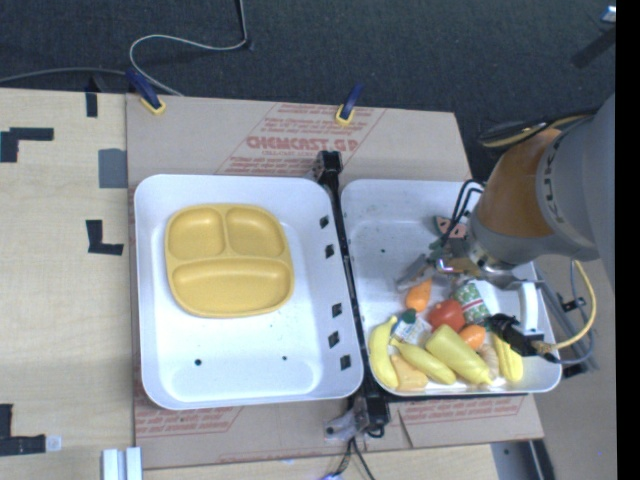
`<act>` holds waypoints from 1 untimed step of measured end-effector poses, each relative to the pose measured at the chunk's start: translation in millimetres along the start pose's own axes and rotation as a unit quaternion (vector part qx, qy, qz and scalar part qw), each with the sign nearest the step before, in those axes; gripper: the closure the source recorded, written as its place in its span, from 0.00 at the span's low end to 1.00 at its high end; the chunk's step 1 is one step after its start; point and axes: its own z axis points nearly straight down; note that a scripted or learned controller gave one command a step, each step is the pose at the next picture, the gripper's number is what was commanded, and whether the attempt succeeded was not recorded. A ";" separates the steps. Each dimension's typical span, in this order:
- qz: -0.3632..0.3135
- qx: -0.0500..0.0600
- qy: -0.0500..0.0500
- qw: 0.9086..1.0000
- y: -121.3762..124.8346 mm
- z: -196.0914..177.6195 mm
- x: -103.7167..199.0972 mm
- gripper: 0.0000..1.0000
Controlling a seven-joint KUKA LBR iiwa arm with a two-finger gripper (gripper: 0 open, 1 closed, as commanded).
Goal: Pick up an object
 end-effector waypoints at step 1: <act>0.000 -0.001 0.000 1.000 0.5 -9.7 -0.2 1.00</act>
